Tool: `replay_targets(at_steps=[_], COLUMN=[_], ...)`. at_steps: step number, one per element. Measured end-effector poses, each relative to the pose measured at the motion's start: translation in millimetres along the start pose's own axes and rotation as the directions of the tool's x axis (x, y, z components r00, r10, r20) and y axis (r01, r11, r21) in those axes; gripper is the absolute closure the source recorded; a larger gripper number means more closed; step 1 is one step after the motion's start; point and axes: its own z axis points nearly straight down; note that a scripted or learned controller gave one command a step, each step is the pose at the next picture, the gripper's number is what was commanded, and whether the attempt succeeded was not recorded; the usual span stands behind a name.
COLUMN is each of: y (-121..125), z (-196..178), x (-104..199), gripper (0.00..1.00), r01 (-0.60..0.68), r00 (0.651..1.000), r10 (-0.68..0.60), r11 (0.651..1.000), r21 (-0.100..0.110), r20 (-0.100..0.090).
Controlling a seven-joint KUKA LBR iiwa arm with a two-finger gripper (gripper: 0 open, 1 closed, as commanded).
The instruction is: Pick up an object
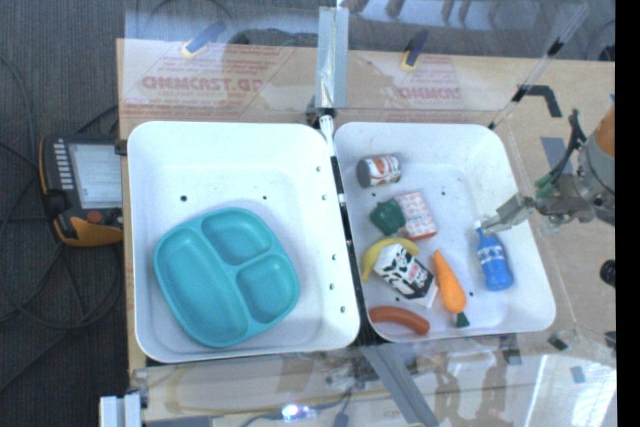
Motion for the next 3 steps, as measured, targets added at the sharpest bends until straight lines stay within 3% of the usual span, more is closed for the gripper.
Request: replay_targets(at_steps=[1, 2, 3], y=[13.4, 12.3, 15.5], z=[139.7, 132.2, 10.7], x=[-5.9, -7.3, 50.8], gripper=[0.0, 1.0, 1.0], r01=[0.066, 0.065, 0.097], r00=[0.998, 0.998, 0.995], r10=[-0.066, -0.065, -0.097], r11=[0.998, 0.998, 0.995], r21=[-0.005, -0.002, -0.001], r20=[-0.008, -0.005, 0.002])
